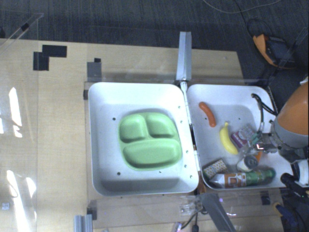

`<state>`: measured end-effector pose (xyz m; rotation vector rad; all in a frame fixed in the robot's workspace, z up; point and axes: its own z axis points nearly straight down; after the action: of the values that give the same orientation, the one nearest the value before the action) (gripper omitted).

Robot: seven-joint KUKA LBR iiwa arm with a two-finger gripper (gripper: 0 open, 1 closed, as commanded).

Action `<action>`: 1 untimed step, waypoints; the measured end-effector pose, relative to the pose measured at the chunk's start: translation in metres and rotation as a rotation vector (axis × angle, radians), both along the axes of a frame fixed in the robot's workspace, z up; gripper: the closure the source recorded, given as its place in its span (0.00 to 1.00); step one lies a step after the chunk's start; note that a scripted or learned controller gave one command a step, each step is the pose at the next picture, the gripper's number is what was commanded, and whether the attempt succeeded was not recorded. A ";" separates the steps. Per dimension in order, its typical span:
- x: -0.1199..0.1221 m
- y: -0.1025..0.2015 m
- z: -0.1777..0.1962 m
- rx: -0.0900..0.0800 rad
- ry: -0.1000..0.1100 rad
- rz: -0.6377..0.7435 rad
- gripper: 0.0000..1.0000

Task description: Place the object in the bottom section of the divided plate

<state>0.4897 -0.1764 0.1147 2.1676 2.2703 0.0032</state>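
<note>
A green divided plate [149,140] lies in the left bin [104,178], its two small sections toward the back and its wide bottom section [152,154] toward the front, with nothing in it. My gripper [255,148] reaches low into the right bin [227,103] from the right, over a cluster of items. Just left of it are a purple object [238,139] and a yellow banana [227,138]. A small white round item [248,164] sits right below the gripper. Nothing can be seen held.
An orange-red sausage [208,114] lies toward the back of the right bin. A green bottle with a brown label [246,179] lies along the front wall beside a dark speckled block [215,167]. A metal divider rail [184,57] stands behind the bins.
</note>
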 end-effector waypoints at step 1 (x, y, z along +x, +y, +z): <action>0.076 -0.023 0.099 -0.001 0.000 -0.175 1.00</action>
<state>0.5662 -0.1989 0.2133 2.3568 2.0711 0.0016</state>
